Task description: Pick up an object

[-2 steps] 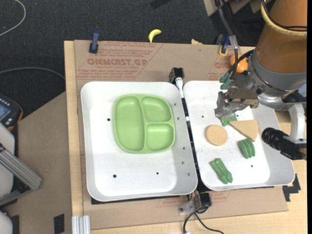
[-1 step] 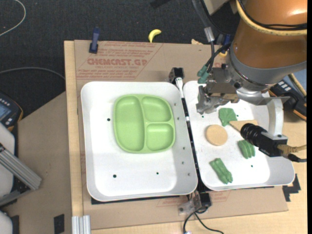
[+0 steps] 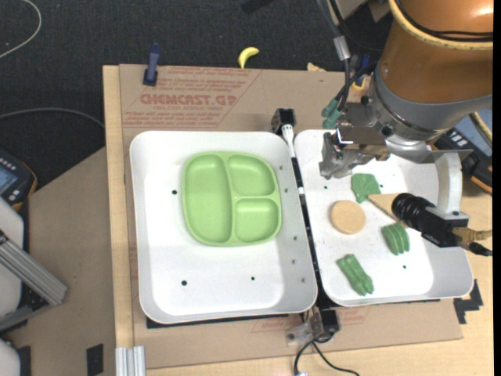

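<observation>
camera view: claw (image 3: 335, 165), state i cannot tell, hangs over right bin (image 3: 427, 282) beside green piece (image 3: 365, 185), tan disc (image 3: 347, 216) near.

The gripper (image 3: 337, 165) looked like bare grey metal, a little shiny; the band (image 3: 438, 22) above it was glossy orange. The bin (image 3: 438, 274) under it was smooth white plastic. Close beside the gripper lay a matt tan disc (image 3: 347, 216), like wood, and a green piece (image 3: 365, 186) of dull plastic. Well away from it, the plate (image 3: 207, 188) was matt green plastic, the board (image 3: 188, 100) plain brown cardboard.
</observation>
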You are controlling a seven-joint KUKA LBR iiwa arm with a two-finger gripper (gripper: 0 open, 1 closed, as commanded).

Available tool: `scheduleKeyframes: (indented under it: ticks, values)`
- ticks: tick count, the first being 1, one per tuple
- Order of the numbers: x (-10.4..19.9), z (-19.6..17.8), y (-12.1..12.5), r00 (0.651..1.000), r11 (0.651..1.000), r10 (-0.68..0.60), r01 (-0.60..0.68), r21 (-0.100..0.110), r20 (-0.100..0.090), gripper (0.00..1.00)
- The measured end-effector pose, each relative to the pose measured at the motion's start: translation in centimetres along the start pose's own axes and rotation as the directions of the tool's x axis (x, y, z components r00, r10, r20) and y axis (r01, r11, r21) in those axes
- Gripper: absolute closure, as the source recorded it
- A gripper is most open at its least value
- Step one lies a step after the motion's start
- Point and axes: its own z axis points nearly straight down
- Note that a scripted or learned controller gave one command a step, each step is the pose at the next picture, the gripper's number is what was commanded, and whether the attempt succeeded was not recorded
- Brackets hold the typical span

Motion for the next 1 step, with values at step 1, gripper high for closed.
scheduleKeyframes:
  ticks: [1]
  values:
    - [4.71, 0.54, -0.1, 1.0, 1.0, -0.003, 0.003, 0.004, -0.001, 1.0]
